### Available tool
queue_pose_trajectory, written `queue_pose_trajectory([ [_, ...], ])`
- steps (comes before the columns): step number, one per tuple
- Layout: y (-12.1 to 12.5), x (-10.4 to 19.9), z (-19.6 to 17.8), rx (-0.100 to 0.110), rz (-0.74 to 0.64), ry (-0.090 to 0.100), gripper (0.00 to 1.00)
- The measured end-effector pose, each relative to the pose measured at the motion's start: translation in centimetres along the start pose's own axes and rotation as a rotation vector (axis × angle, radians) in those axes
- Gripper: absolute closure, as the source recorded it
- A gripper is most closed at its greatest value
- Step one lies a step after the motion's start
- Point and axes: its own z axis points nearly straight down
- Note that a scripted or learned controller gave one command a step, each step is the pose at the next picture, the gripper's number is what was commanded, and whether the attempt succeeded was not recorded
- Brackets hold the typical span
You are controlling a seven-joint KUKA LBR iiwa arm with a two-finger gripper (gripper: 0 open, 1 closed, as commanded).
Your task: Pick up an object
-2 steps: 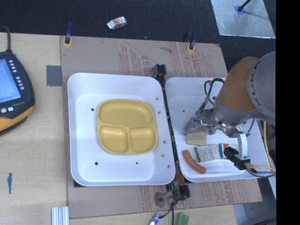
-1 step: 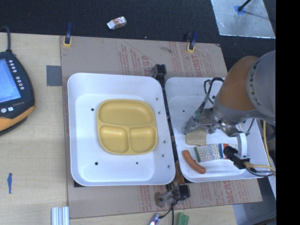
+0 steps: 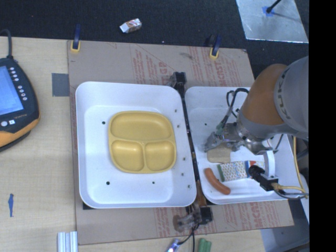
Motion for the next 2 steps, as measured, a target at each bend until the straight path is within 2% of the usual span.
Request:
queue_pose_trajectory([
  [1,0.0,-0.1,-1.1,0.001,0.000,0.000,1.00],
  [2,-0.6,6.7,-10.1,-0.007,0.003,0.001,1.00],
])
